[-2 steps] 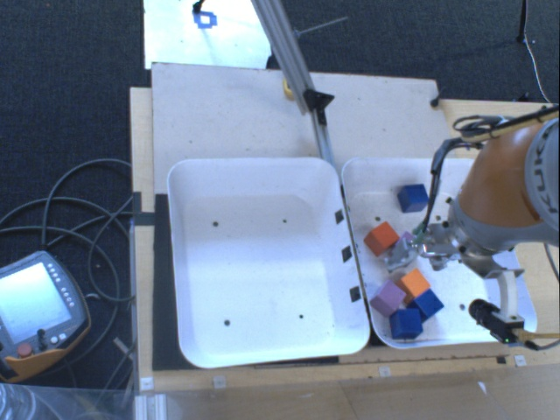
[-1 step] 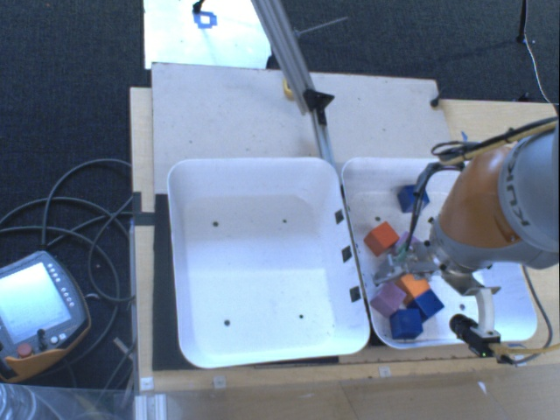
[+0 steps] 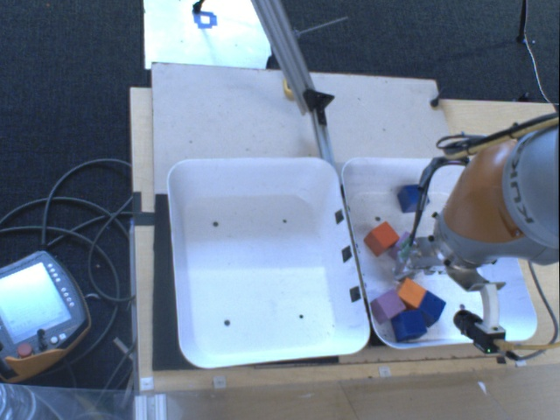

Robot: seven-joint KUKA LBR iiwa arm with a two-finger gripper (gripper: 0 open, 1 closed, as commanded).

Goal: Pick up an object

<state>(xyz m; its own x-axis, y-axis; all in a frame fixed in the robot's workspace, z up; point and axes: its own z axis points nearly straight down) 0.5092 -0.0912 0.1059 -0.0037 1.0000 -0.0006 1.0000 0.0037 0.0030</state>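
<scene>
On the bench, right bin [image 3: 525, 322] holds coloured blocks [image 3: 409, 309]; claw [image 3: 411, 261] grip state: cannot tell.

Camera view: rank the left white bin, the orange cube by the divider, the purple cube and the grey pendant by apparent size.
1. Left white bin
2. Grey handheld pendant, partly cut by the frame edge
3. Orange cube and purple cube look about alike; I won't rank them.
</scene>
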